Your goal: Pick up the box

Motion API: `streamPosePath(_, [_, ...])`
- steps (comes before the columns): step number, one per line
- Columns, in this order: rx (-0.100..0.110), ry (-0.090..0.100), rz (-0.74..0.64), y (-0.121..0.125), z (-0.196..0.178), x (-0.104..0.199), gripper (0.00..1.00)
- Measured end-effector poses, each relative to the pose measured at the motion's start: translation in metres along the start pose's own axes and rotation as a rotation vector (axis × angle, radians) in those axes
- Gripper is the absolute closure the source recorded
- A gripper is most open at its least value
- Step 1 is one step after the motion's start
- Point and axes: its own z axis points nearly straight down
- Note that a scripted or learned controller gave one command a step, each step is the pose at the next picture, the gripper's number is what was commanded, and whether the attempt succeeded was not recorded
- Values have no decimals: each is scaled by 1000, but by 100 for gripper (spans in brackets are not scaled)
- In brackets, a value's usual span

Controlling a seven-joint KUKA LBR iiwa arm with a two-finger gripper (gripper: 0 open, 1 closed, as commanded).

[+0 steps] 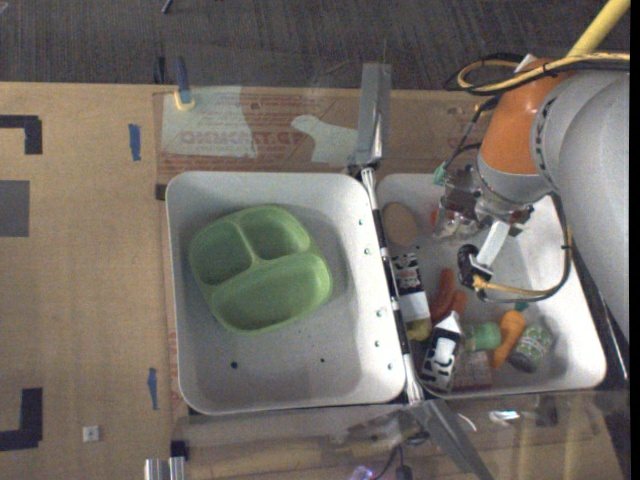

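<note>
Our hand hangs over the far end of the right bin. We cannot tell what it is doing, and we see nothing in it. The box, black and white like a little milk carton, stands at the near left corner of that bin, well apart from the hand. A carrot and a bottle lie close by. A green plate sits in the left bin. We think we are at the reaching step. Next we must move toward the box and come down on it.
</note>
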Motion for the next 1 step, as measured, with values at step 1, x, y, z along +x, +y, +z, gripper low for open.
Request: streamPosePath(1, [5,-1,114,-81,-316,32,100])
